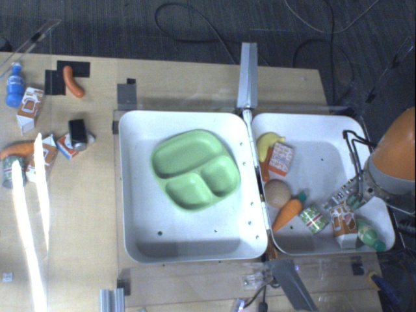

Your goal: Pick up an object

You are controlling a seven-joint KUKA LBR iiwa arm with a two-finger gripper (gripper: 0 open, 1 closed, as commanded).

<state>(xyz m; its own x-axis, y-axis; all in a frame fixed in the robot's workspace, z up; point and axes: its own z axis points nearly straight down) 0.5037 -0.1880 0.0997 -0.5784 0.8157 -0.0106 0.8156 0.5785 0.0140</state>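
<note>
The right bin (325, 125) holds a yellow banana (268, 142), a small orange-and-white carton (281, 159), a tan egg-shaped ball (277, 192), an orange carrot (286, 214), a green can (314, 219), a second small carton (343, 225) and a green item (369, 236) in the near right corner. My gripper (343, 199) reaches in from the right, low over the bin. It hangs just above the second carton and to the right of the green can. The arm's orange band (398, 147) shows at the right edge.
The left bin (140, 233) holds a green divided plate (195, 169). On the bench to the left lie a blue bottle (14, 83), a sausage (73, 82), small cartons and other loose items. A metal post (247, 77) stands between the bins at the back.
</note>
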